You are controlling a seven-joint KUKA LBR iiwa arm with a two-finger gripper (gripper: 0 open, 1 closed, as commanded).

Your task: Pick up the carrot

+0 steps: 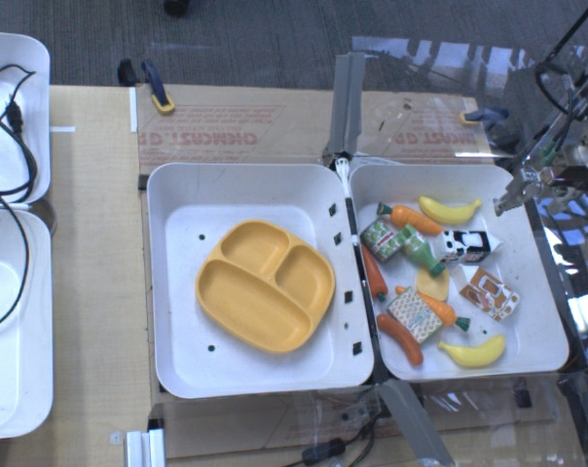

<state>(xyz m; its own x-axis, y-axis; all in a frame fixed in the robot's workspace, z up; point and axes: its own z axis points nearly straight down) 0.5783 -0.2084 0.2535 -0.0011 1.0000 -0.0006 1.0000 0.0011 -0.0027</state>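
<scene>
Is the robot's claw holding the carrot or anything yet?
No, nothing is held. The gripper sits at the right bin's far right edge, away from the carrot.

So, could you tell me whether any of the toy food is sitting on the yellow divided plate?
No, the yellow divided plate lies bare in the left bin.

Both white bins [167, 261] present smooth, slightly glossy plastic. The yellow divided plate [265, 285] is smooth matt plastic. The carrot [416, 219] and the banana [450, 208] nearest the gripper [513, 195] look like glossy moulded plastic. The bench top [90, 212] is pale matt wood; brown printed cardboard [236, 125] lies behind the bins.
</scene>
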